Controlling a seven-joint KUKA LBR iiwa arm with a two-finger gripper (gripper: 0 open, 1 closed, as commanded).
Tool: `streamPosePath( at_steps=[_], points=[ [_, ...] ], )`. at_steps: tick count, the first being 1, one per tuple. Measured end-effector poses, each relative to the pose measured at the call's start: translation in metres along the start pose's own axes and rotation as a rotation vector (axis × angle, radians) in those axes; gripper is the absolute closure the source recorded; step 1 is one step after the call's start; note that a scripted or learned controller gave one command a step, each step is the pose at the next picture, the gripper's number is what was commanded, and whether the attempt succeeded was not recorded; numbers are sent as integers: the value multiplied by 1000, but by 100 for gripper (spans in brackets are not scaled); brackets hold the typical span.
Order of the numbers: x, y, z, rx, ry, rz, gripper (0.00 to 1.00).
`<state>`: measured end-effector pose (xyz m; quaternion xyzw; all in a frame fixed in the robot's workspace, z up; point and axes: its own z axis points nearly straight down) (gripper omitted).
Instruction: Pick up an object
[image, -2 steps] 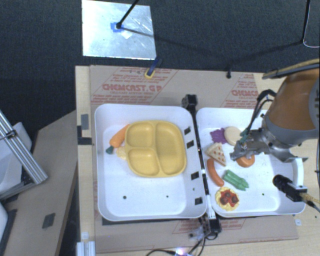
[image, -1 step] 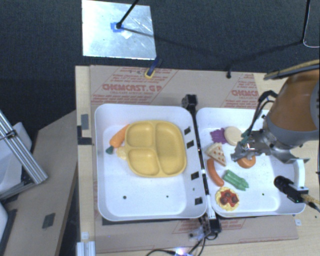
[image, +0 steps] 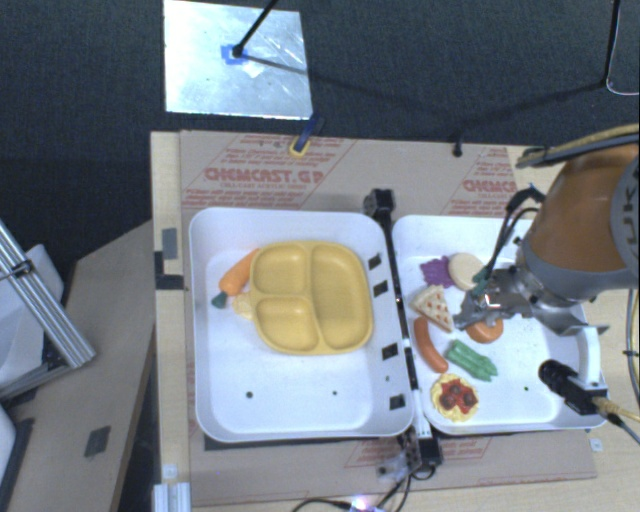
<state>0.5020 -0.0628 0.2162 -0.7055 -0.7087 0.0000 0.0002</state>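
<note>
A brown bench printed with red lettering stands on dark carpet, bearing two white bins. The left bin holds a yellow divided plate and a carrot. In the right bin, toy foods cluster; the gripper hangs over an orange piece, its grip unreadable.

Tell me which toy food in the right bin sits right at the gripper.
The orange round piece, directly under the gripper; the other pieces lie apart.
</note>
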Motion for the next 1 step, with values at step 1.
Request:
streamPosePath(
  at_steps=[1],
  points=[
    [-5,-7,-7,-1,0,3,100]
  ],
)
